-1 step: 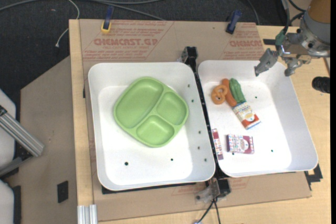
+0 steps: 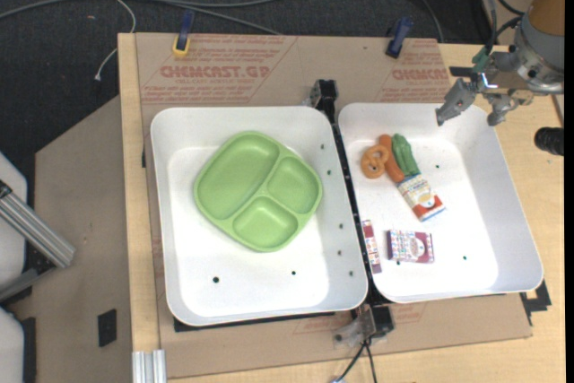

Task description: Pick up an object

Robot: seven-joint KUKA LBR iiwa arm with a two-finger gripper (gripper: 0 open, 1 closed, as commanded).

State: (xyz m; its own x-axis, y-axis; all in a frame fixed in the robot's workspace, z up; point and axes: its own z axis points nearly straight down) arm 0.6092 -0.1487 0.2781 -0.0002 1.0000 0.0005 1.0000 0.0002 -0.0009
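A cardboard-covered bench (image 2: 134, 220) is seen from above, with two shallow white bins set side by side on it. The left bin (image 2: 179, 282) is occupied by a green divided plate (image 2: 258, 190), which lies near the bin's middle with its three compartments facing up. Two blue clamps (image 2: 184, 39) are fixed along the far edge of the cardboard. Between the bins, a small red-and-white packet (image 2: 369, 245) is lodged along the inner wall of the right bin (image 2: 502, 256). Toward the far side of that bin a cluster is found: an orange ring-shaped item (image 2: 374, 162), an orange piece (image 2: 386, 145) just behind it, and a green item (image 2: 404, 154) touching these on their right. A red, white and blue packet (image 2: 421, 196) lies just in front of the green item, and a purple-and-white card (image 2: 410, 246) rests apart, nearer the front. The gripper (image 2: 473, 106) is held above the far right corner of the right bin, well apart from every object. Its fingers (image 2: 451, 108) are spread wide, with nothing between them. The grey arm (image 2: 543, 58) enters from the right edge.
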